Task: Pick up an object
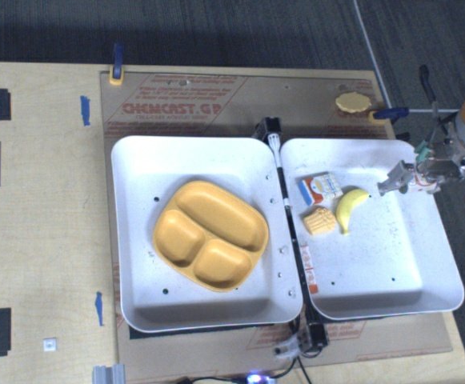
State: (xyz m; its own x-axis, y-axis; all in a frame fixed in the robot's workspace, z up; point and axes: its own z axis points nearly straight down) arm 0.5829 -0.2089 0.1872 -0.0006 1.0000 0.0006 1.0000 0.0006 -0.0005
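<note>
In the right bin (408,286) lie a yellow banana (349,207), a tan waffle-like piece (320,221) and a small red and white carton (319,187), all close together near the bin's left side. My gripper (394,180) hangs over the bin's upper right part, to the right of the banana and apart from it. Its grey fingers point left and nothing shows between them.
The left bin (136,166) holds a yellow three-compartment plate (209,235). A tan round object (354,102) rests on the board behind the right bin. A blue clamp (388,114) and a thin cable sit near the bin's far right corner.
</note>
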